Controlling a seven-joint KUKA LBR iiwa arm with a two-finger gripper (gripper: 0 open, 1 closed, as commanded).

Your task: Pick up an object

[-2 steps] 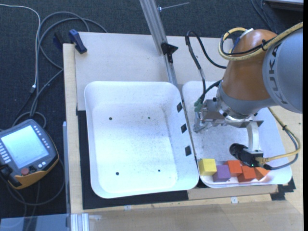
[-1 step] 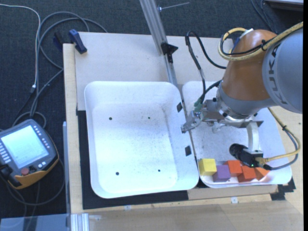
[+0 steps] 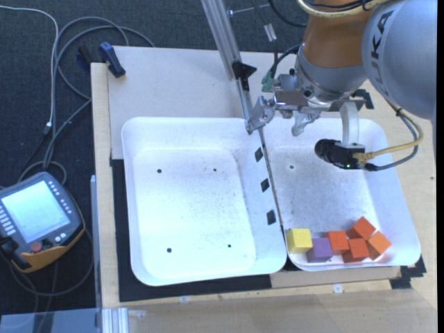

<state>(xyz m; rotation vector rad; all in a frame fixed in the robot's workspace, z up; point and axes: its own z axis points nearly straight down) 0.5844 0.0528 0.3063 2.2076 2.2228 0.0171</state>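
Observation:
Several small cubes lie along the front edge of the right bin (image 3: 388, 179): a yellow cube (image 3: 300, 239), a purple cube (image 3: 320, 249) and a cluster of orange cubes (image 3: 362, 237). My gripper (image 3: 279, 121) hangs over the far left corner of that bin, well behind the cubes. It is open, its two fingers spread apart, with nothing between them. The grey and orange arm fills the upper right and hides the bin's far rim.
The left bin (image 3: 139, 186) sits beside the right one, sharing a middle ridge with black markers. A slanted metal pole (image 3: 222, 33) rises just left of the gripper. A black sensor with cable (image 3: 340, 152) hangs by the arm. A blue clamp (image 3: 111, 59) and a teach pendant (image 3: 38, 217) lie left.

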